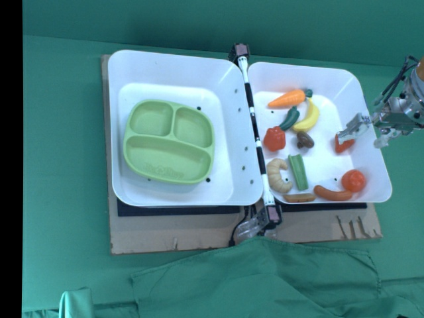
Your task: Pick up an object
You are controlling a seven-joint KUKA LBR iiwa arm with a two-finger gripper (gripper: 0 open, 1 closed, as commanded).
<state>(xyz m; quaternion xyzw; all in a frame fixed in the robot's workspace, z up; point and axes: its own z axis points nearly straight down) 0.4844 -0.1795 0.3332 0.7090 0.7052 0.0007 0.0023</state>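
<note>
The right bin holds several toy foods: a carrot, a banana, a dark green chili, a red pepper, a brown mushroom, a cucumber, a tan croissant, a tomato and two sausages. My gripper hangs over the bin's right side with its fingers apart. A small red piece lies just under the left finger; nothing sits between the fingers.
The left bin carries a light green divided plate. A black-and-white bar joins the two bins. Both rest on a cardboard sheet, with crumpled green cloth in front.
</note>
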